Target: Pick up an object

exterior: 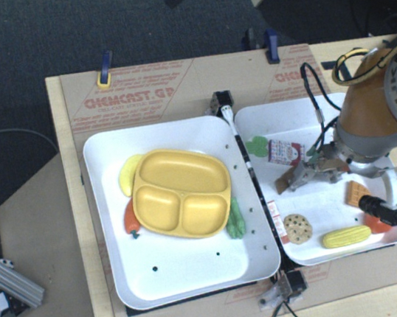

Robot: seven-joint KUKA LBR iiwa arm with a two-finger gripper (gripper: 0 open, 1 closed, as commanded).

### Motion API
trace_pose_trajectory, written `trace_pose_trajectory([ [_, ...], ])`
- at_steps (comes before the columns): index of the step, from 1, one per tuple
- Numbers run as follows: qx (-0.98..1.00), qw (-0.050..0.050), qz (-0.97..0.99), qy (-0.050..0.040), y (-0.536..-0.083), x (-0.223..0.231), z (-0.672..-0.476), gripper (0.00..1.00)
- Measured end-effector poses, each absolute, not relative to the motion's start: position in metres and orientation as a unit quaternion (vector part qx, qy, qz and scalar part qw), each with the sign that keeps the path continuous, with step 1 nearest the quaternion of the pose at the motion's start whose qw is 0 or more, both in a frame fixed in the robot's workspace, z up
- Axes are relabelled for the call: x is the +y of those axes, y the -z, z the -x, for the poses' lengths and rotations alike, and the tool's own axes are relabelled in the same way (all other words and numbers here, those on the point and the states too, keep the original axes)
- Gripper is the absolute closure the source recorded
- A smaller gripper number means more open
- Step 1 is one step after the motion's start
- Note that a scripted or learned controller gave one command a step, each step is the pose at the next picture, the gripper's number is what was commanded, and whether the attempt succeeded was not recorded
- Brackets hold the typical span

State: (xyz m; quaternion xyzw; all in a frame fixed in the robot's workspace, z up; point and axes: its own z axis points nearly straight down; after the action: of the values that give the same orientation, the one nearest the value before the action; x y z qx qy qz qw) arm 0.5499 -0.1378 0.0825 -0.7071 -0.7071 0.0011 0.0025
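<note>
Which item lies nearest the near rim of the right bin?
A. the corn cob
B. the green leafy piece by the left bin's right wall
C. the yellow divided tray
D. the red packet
A: the corn cob lies along the near rim of the right bin, just right of the cookie.

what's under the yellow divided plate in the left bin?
Poking out from under the yellow divided plate: a yellow piece at its upper left, an orange-red one at the left, a green one at the right. The plate covers the remainder of each.
</note>
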Motion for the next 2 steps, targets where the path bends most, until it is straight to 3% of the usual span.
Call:
trace_pose_trajectory([
  [1,-0.707,0.000,0.708,0.0003,-0.095,-0.138,-0.551,1.00],
  [2,-0.707,-0.002,0.707,0.0006,-0.142,-0.133,-0.545,1.00],
])
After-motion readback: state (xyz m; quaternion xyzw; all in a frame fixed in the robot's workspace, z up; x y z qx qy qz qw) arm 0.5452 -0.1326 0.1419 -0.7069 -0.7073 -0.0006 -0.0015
